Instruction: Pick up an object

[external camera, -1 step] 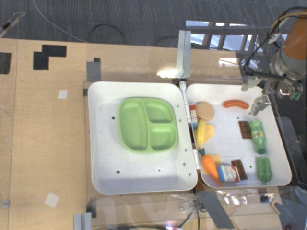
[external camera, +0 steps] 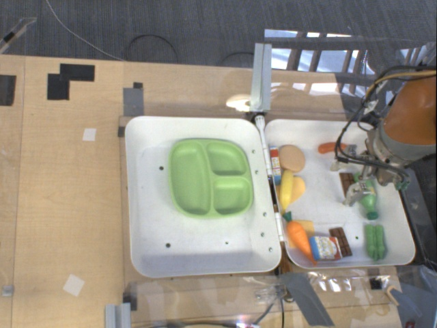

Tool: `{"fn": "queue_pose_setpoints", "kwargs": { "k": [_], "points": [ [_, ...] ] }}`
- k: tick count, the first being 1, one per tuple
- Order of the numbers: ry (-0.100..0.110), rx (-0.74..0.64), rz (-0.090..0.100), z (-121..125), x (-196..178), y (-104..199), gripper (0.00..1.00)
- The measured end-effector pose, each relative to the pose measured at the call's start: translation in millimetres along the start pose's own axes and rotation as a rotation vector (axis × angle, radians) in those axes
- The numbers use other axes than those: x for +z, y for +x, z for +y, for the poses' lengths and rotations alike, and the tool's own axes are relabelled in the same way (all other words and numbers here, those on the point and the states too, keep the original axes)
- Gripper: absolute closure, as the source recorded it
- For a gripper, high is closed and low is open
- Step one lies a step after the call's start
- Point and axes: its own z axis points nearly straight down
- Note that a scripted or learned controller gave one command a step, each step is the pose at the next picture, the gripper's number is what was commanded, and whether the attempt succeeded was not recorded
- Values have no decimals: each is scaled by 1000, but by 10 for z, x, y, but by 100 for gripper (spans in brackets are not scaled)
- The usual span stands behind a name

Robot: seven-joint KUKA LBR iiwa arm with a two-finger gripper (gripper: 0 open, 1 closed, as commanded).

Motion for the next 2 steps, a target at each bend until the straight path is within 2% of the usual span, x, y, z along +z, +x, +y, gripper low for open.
{"fn": "queue_pose_setpoints", "kwargs": {
  "k": [1, 2],
  "points": [
    [2, -9, -9, 23, -126, -37, 100],
    [1, -9, -8, 26, -121, -35, 0]
  ]
}}
